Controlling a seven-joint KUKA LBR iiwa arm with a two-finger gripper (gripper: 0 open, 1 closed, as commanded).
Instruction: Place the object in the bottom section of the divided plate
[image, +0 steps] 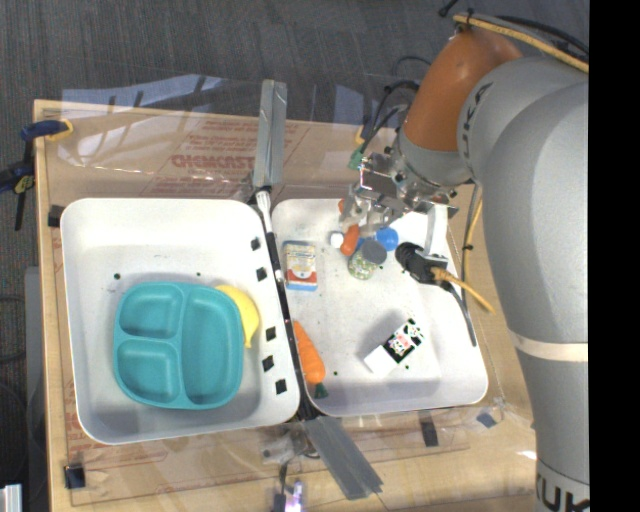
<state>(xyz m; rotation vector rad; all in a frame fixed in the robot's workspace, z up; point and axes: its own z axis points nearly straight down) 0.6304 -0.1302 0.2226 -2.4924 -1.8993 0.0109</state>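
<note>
Plate (180, 343), teal and divided, waits in our left bin (90, 230), a yellow piece (243, 308) tucked against its right edge. Across the divider, our claw (368, 222) hangs over small items (368, 252) in the right bin (450, 370), seemingly picking; its spread we cannot tell.

Bulky grey arm (540, 200), orange wrist band (450, 85), yellow cable (520, 40)
</note>
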